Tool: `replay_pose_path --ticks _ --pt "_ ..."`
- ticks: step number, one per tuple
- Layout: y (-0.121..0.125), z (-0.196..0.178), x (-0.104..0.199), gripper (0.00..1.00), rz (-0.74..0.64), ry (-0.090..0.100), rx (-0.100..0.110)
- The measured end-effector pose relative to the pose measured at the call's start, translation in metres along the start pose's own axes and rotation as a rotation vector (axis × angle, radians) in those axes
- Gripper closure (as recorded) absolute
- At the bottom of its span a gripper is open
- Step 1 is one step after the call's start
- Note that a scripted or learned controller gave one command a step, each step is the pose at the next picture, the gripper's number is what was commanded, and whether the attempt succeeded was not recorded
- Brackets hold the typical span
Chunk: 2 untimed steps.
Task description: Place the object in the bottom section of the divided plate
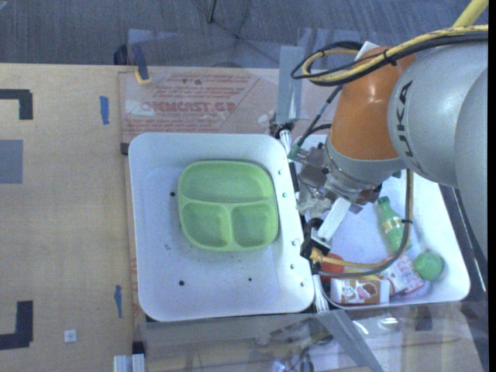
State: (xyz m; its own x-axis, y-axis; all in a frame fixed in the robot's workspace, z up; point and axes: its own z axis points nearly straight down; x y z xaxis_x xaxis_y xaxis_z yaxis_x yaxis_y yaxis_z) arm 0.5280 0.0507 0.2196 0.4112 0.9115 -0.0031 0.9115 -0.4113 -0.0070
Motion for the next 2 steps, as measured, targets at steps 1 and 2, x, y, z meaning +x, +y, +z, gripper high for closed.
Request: replay_pose_path --ticks 1,2 --pt "-0.028 -0.010 0.009 1.00 0.076 0.000 0.001" --pt "-0.058 -0.005 0.093 1.00 0.099 0.000 -0.003"
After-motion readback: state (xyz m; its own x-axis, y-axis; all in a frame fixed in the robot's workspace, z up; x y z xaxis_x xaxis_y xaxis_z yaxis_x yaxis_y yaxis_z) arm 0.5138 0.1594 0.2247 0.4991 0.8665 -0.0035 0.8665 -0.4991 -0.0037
